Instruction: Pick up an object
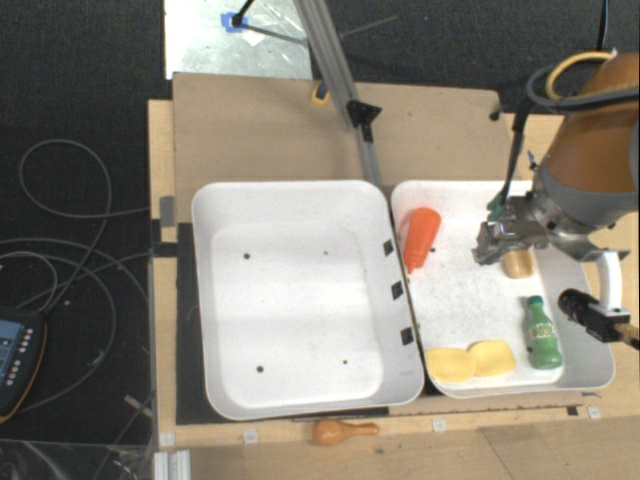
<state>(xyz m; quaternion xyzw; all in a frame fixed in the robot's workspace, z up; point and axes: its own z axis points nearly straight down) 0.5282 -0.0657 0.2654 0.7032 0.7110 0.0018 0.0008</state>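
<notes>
The big grey and orange robot arm is cut off by the right edge of the picture. Its metal gripper hides most of a small tan object under it, so what that object is cannot be told. The arm also covers the far right corner of the right white bin. The dark handheld screen device on the floor is cut off by the left edge, and its screen is too small to read.

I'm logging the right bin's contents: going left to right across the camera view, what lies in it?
Orange carrot → darker yellow piece → paler yellow piece → tan object under the gripper → green bottle.
</notes>
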